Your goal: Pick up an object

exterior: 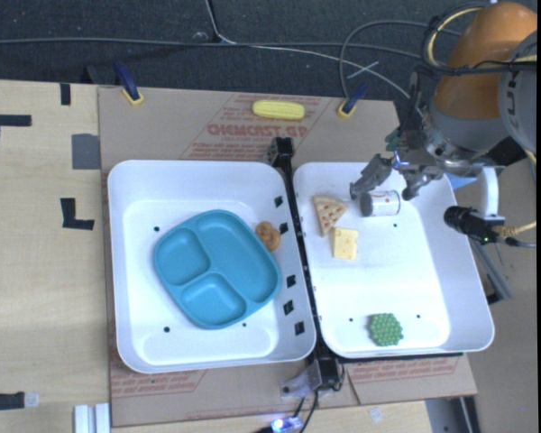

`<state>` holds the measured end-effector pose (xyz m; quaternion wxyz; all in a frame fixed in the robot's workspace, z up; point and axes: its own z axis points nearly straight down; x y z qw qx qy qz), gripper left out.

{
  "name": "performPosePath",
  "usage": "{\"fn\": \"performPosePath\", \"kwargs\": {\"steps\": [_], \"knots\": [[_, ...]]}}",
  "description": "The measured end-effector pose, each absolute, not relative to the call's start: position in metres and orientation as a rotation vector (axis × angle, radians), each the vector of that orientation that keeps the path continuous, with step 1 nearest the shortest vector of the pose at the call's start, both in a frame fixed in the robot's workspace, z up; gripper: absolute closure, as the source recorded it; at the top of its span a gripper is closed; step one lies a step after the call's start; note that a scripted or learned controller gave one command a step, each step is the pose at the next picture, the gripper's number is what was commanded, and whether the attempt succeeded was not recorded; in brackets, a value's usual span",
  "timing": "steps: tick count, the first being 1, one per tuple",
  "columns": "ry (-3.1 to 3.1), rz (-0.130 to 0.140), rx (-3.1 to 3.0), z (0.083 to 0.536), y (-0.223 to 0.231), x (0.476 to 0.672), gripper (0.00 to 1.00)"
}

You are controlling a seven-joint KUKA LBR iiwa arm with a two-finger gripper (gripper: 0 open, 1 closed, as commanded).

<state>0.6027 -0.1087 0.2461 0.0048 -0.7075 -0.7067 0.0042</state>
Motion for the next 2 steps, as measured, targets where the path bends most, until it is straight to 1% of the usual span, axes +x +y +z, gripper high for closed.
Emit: {"fn": "performPosePath", "kwargs": {"steps": [1,2], "knots": [[-2.223,0.002,-2.219,0.252,-0.109,0.605,0.0],[-2.22,0.007,-2.217,0.204,-0.1,0.605,0.0]]}}
